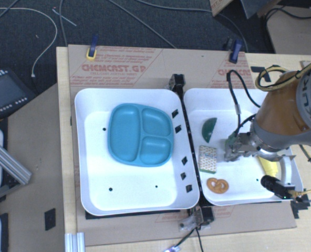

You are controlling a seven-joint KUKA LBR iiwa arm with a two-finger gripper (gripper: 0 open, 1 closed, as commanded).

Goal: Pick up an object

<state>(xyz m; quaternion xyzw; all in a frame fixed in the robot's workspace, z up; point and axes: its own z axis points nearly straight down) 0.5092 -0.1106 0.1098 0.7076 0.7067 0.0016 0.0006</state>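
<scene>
The grey two-finger gripper (233, 152) hovers low just right of the patterned square packet (208, 158), seemingly approaching. I cannot tell its state. Next, it needs to centre over the packet.

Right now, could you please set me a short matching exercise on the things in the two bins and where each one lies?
Things:
1. blue divided plate
2. pretzel
3. green piece
4. patterned packet

Places:
A. right bin, near front edge
B. left bin
C. right bin, between the green piece and the pretzel
D. right bin, farthest back of its three

Pairs: 1-B, 2-A, 3-D, 4-C
</scene>
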